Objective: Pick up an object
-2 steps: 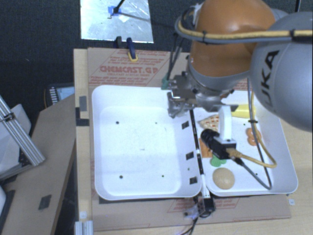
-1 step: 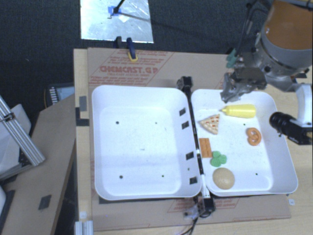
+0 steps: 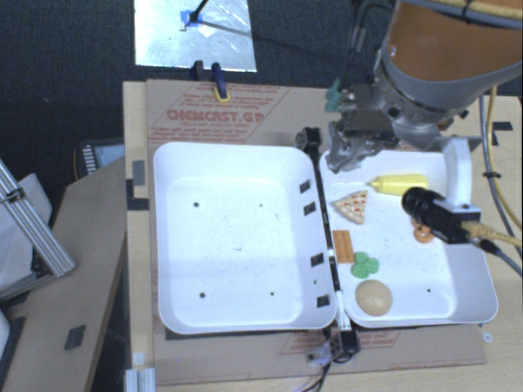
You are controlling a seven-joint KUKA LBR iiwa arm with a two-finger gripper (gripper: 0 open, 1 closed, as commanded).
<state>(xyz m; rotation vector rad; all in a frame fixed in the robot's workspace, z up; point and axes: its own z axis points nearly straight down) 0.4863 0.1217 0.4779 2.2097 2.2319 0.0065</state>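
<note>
Clearly nothing is lifted yet. Your claw [image 3: 350, 155] hovers at the bin's [image 3: 470, 300] eleven o'clock; its state I cannot tell, and the pizza slice [image 3: 353, 206] lies untouched.

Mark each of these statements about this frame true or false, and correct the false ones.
1. All the small objects lie in the right bin. True.
2. The yellow object lies in the left bin. False: it lies in the right bin, near its far side.
3. The pizza-slice toy lies close to the divider between the bins. True.
4. The gripper holds the green object. False: the green object lies on the bin floor, apart from the gripper, which hangs over the bin's far corner.
5. The round beige object is the one nearest the camera-side rim. True.
</note>
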